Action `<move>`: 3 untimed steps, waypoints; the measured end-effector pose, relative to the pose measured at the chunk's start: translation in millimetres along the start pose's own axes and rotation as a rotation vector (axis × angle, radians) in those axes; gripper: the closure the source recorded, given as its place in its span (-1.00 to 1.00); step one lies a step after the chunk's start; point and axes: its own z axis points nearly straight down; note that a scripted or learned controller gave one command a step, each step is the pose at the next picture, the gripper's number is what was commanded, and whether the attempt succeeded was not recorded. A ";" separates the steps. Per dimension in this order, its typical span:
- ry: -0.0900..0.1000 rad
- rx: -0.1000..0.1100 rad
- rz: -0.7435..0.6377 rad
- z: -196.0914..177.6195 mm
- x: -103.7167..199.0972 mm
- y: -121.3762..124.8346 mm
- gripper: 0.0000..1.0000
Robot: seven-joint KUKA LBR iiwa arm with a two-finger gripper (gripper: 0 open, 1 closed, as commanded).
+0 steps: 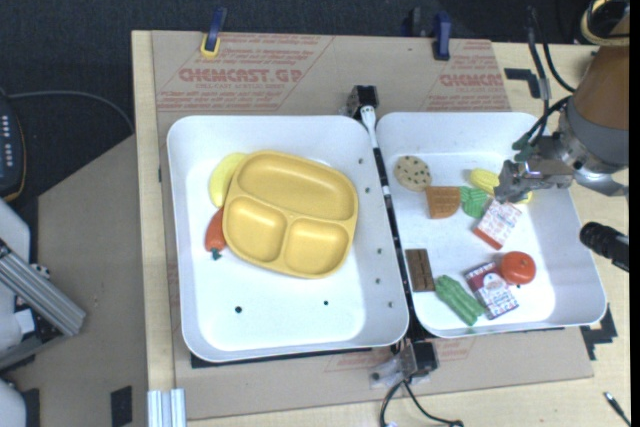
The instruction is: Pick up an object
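The left bin [190,215] held a yellow divided tray [290,213] resting over a banana [222,177] and a red pepper [215,233]. The right bin [570,255] held a cookie [411,172], tomato [517,267], green vegetable [457,299] and small packets. The pincer [512,187] hung over a red-and-white packet [497,223] there; whether it gripped, I could not tell.

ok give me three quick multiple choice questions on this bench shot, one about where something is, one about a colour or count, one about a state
1. Where does the yellow divided tray lie?
A. in the left bin
B. in the right bin
C. on the bare bench

2. What colour is the brick-shaped block by the right bin's inner wall?
A. blue
B. brown
C. white

3. How does the tray sit?
A. on its edge
B. upside down
C. open side up

Answers:
1 A, it covers much of the left bin, partly hiding a yellow piece and a red piece.
2 B, it is dark brown against the white floor.
3 C, its three compartments face the camera.
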 end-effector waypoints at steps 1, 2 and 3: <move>-0.001 0.001 0.001 9.3 49.7 18.8 1.00; 0.002 0.000 -0.001 10.1 107.6 35.2 1.00; 0.001 -0.001 0.000 14.6 153.5 59.7 1.00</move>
